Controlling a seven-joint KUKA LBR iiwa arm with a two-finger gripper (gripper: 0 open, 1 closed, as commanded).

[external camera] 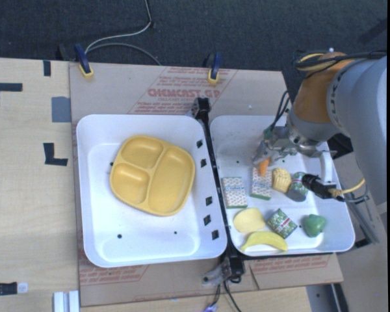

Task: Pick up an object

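- One grey arm (341, 103) with an orange band is seen reaching in from the right; its gripper (268, 155) is lowered into the right bin, and its state cannot be told.
- Two white bins are counted: the left bin (97, 194) and the right bin (237, 135).
- One yellow divided plate (153, 174) is set in the left bin.
- In the right bin are counted two patterned packets (234, 192), one banana (265, 241), one lemon-like piece (247, 220), one corn cob (281, 180), one green carton (281, 223), one green vegetable (314, 224), and one small orange piece (263, 168) just beside the gripper.
- Cardboard (175, 90) printed with red writing, too blurred to be read, is clamped under the bins.
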